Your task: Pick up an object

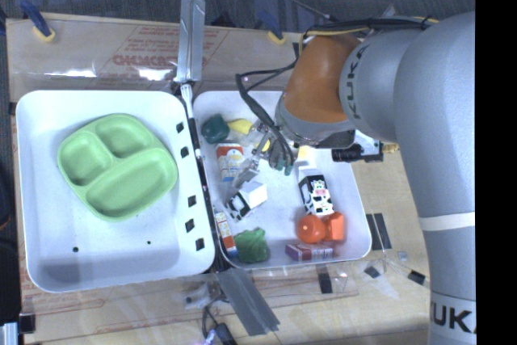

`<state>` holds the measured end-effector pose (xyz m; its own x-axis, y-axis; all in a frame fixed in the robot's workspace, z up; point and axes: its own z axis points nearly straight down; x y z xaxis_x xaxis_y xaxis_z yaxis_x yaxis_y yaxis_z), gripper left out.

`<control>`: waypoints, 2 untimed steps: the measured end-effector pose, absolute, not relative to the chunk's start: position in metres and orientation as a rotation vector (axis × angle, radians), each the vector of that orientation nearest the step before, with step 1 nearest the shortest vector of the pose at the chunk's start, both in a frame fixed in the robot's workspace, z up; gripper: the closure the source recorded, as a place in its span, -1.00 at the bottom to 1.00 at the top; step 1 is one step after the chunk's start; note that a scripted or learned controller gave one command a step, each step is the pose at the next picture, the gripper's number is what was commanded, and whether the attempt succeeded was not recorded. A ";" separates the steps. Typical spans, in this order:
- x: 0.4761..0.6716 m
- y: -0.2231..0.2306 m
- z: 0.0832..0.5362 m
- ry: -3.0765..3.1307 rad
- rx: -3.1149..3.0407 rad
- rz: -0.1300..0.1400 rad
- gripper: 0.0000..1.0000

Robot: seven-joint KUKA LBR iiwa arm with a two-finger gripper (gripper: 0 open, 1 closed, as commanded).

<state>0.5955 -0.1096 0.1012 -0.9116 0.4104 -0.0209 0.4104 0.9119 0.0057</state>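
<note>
The grey arm (428, 149) comes in from the right and bends down over the right bin (362, 210), its orange band (319, 81) sitting above the wrist. The hand (271, 153) hangs low over the middle of that bin among the small things there; whether it is apart, together, or clamped on anything cannot be told from this angle. The counter (121, 52) carries two white bins side by side. The left bin (32, 174) holds one green divided plate (117, 166). The right bin holds the loose objects: one dark green round piece (215, 128) and one yellow piece (240, 126) near its upper edge, one small carton (229, 160) just left of the hand, one white toy car (246, 200) below it, one black-and-white cow figure (316, 195), one orange ball (310, 229) with an orange block (335, 226) touching it, one green leafy toy (251, 245), and one flat box (308, 252) along the lower edge.
</note>
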 end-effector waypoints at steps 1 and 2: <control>0.574 -0.097 0.101 3.053 0.635 0.001 -1.00; 0.522 -0.099 0.093 3.074 0.626 0.000 -1.00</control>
